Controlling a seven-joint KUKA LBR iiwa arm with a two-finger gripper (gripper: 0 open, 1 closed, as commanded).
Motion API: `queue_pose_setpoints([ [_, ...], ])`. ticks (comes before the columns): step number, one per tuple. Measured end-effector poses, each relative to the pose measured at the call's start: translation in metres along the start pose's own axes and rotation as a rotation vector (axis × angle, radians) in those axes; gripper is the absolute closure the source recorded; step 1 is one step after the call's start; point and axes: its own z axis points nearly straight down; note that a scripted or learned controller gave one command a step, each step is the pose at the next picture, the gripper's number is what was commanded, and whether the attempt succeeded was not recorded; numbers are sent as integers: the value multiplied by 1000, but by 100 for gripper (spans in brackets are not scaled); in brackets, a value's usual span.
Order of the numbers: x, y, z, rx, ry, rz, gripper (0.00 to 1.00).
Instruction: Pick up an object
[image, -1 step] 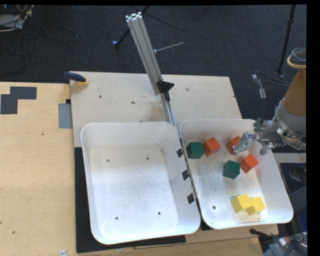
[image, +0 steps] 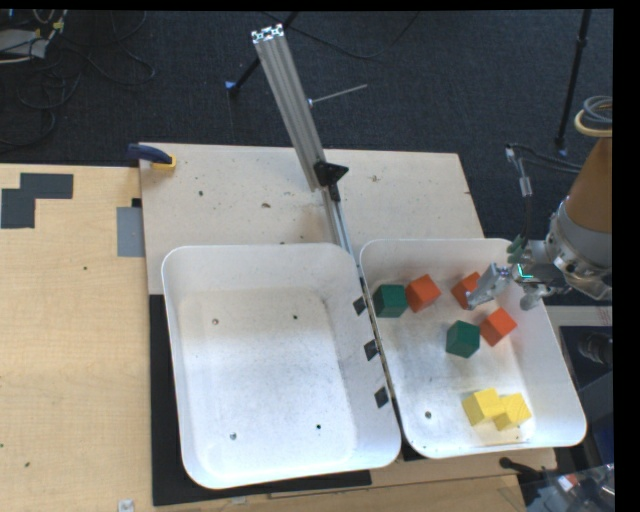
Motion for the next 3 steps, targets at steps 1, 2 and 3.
queue_pose_setpoints([
  [1, 3, 2, 44, 5, 1, -1, 0],
  [2, 2, 11, 102, 5, 1, 1, 0],
  [3, 3, 10, 154, 0, -1, 3, 0],
])
